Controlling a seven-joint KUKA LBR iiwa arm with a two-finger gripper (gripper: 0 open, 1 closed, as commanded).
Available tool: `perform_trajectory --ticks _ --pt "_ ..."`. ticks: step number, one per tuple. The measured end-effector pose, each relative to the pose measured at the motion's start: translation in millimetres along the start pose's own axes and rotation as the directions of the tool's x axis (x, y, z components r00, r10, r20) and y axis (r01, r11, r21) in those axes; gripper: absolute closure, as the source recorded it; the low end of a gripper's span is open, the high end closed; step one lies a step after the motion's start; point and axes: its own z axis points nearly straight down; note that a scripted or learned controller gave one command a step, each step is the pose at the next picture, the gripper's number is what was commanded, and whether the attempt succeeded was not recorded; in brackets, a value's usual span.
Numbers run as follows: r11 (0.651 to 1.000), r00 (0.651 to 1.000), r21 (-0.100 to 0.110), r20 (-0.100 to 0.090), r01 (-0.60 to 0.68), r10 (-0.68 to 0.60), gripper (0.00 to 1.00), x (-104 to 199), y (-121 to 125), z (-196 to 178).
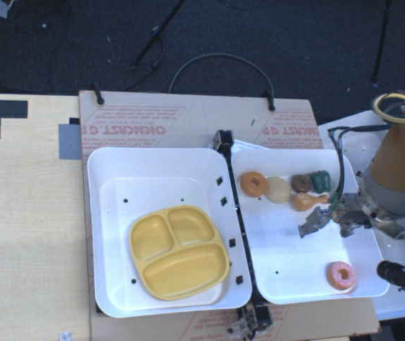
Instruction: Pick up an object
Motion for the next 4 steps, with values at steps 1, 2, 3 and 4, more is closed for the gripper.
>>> perform_trajectory --ticks 1,2,3,4 --pt "1.0 1.0 -0.008 0.002 0.002 -0.002 0.0 0 2 -4" --pt "1.0 1.0 -0.003 0.0 0.003 -0.003 0.0 -2 1 61" --pt "1.0 1.0 -0.003 0.0 0.002 -0.002 0.0 -8 6 121" --pt "1.0 1.0 -0.009 0.001 0.002 -0.002 0.0 -8 6 138"
